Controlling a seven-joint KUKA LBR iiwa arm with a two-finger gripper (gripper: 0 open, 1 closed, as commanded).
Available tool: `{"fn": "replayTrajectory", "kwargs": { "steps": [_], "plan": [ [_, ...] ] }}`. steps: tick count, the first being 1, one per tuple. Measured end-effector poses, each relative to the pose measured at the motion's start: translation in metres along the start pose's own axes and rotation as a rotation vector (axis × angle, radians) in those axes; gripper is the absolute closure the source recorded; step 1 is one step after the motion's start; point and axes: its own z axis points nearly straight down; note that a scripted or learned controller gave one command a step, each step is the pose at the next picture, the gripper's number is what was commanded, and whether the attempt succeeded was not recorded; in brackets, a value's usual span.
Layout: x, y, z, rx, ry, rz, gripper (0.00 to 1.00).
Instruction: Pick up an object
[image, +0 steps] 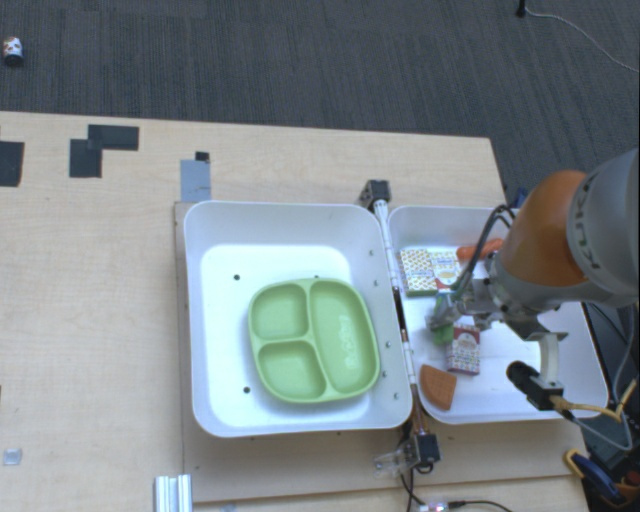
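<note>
Over the right bin, the gripper hangs low among a small cluster — a red-and-white packet just beneath it, a patterned card box behind, an orange wedge near the front wall. You cannot tell how the tool stands; the wrist hides it. Judge the packet light and thin, probably slippery — take it across its narrow sides. The green divided plate lies in the left bin.

Two bins, one green plate
</note>
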Motion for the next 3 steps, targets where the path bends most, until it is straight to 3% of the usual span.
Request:
{"fn": "replayTrajectory", "kwargs": {
  "steps": [1,2,3],
  "plan": [
    [0.047,-0.047,-0.088,0.009,0.001,-0.002,1.00],
    [0.075,-0.047,-0.105,0.008,0.001,-0.001,1.00],
    [0.076,-0.045,-0.116,0.004,0.002,-0.005,1.00]
  ]
}}
